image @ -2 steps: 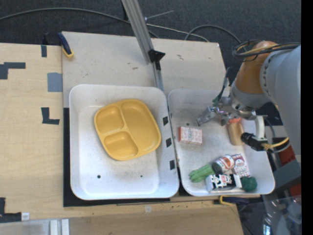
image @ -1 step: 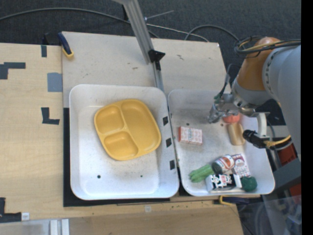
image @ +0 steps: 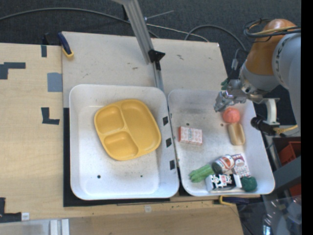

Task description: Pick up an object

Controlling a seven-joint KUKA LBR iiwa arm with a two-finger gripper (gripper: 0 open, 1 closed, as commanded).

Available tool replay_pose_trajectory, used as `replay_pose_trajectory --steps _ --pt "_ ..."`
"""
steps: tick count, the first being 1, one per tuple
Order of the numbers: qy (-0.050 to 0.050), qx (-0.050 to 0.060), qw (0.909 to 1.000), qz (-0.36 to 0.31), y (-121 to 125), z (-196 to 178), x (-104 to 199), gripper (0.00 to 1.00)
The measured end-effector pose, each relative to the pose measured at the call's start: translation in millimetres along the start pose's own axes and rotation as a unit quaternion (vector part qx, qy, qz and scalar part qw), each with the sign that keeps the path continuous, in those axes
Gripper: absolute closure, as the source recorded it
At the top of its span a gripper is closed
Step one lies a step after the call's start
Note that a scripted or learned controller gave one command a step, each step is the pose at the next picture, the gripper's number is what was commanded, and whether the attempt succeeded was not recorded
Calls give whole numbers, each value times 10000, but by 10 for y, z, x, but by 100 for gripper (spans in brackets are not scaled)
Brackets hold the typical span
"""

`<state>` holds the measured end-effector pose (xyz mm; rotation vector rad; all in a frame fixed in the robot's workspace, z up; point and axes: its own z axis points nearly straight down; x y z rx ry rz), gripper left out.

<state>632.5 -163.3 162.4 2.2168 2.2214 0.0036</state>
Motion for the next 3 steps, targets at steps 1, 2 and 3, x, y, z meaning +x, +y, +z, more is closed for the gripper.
replay_pose_trajectory --steps 1,2,3 --pt "-6 -8 10000 1 91 -546 -68 100" --pt "-2 -4 10000 -3 201 -1044 -51 100" --pt "3 11 10000 0 208 -1251 -45 100"
